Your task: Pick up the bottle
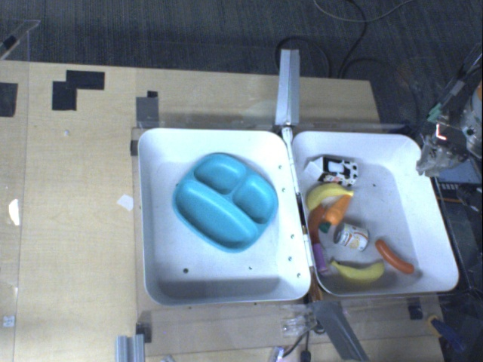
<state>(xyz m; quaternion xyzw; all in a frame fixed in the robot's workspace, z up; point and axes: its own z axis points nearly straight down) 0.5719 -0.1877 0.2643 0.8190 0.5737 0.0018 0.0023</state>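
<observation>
Bottle [352, 238]: lay in the right bin [404, 164], between two bananas.
Gripper [436, 159]: hung over that bin's far right rim; finger state impossible to tell.

Tray [225, 199] in left bin [158, 225] — bottle [350, 237], perhaps tipped, in right bin [423, 225].

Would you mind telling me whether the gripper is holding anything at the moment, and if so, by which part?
Nothing is held. The gripper sits at the right bin's far right edge, apart from the bottle, which lies in that bin.
</observation>
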